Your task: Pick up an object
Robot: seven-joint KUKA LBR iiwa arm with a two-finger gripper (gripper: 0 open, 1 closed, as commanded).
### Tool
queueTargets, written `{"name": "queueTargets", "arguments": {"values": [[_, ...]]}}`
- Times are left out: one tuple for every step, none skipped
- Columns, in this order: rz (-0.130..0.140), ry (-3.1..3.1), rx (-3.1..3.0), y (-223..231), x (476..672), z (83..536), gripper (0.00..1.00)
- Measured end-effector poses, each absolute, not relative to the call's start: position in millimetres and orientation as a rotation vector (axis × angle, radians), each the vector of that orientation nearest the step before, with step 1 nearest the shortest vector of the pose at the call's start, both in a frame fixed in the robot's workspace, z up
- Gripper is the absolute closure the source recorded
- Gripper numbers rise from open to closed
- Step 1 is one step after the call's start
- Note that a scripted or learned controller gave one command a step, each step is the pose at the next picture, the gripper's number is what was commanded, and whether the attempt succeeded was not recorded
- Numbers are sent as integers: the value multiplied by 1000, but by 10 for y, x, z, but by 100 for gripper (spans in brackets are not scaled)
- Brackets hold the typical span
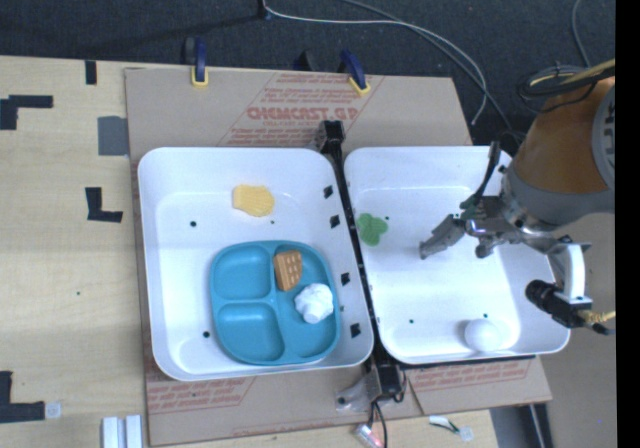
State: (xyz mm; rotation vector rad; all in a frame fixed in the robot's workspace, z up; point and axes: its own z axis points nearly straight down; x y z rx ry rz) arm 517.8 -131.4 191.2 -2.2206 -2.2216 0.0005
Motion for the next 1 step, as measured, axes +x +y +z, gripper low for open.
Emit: {"name": "queueTargets", "arguments": {"values": [[-6, -2230, -2219, -958, 5934, 2529, 0]]}}
